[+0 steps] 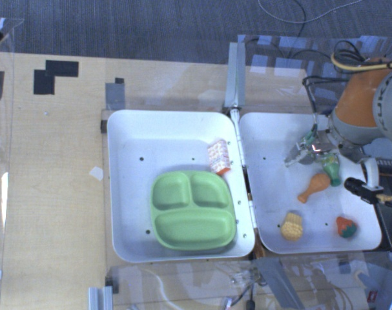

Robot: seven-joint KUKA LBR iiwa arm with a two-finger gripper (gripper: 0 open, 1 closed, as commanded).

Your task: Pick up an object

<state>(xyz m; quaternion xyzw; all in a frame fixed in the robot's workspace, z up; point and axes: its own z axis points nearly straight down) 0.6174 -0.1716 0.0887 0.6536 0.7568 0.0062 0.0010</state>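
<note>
Camera view shows the silver end effector (307,151) over the right white plastic bin (267,173), fingers spread, gripping nothing; an orange toy drumstick (314,187) lies just below it in that bin.

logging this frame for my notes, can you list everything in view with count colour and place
bins: 2, white, side by side on the bench
tray: 1, green, three compartments, left bin
packet: 1, white and red, left bin by its right wall
drumstick toy: 1, orange, right bin middle
corn toy: 1, yellow, right bin front
red and green toy: 1, right bin front right corner
green item: 1, right bin, just below the gripper
cable: 1, white, floor above
gripper: 1, metal, over right bin
</note>
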